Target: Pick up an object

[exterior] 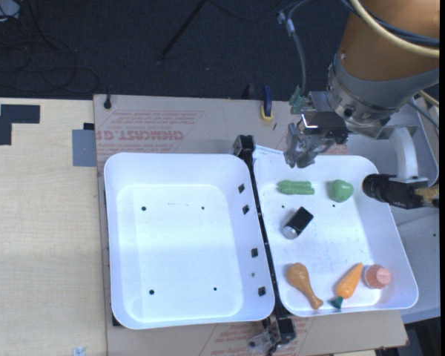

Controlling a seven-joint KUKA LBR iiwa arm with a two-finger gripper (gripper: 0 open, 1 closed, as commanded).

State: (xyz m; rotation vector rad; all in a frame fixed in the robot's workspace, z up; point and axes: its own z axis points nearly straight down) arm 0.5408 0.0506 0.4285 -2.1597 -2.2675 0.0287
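My gripper hangs over the far edge of the right bin, just above and behind a long green pod. Nothing shows in its grasp. A round green fruit lies to the right of the pod. A small black block with a silvery end rests near the bin's middle. Along the near side lie a tan drumstick, an orange carrot and a pink round piece.
The left bin sits beside the right one, with a black divider strip between them. Both rest on a cardboard sheet. The arm's wide orange and grey body looms over the far right corner.
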